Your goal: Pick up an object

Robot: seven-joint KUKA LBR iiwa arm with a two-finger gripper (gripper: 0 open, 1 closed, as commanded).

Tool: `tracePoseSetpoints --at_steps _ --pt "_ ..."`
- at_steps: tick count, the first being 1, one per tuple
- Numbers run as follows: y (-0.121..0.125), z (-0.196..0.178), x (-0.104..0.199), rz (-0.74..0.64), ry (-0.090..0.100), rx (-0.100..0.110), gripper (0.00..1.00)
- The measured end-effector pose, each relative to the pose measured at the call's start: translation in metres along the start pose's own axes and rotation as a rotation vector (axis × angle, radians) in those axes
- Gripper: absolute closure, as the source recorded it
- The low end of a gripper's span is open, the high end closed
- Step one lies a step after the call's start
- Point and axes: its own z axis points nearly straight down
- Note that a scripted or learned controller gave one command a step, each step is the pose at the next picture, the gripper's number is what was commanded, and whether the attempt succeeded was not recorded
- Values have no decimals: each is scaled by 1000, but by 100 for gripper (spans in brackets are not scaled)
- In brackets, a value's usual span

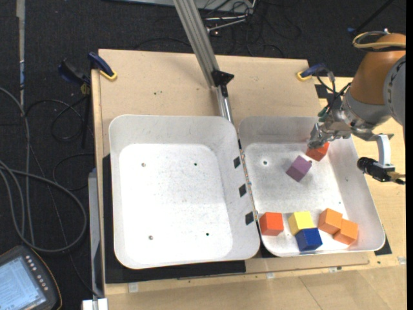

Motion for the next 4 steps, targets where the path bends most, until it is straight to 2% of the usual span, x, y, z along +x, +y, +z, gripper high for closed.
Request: tracePoseSetpoints --at_steps 1,2,3,4 --pt "4 -45 -5 3 7 15 100" --pt "11 -105 3 1 7 13 100" --pt "12 -126 3 3 9 17 100" --pt "-1 -127 44 -1 10 23 100"
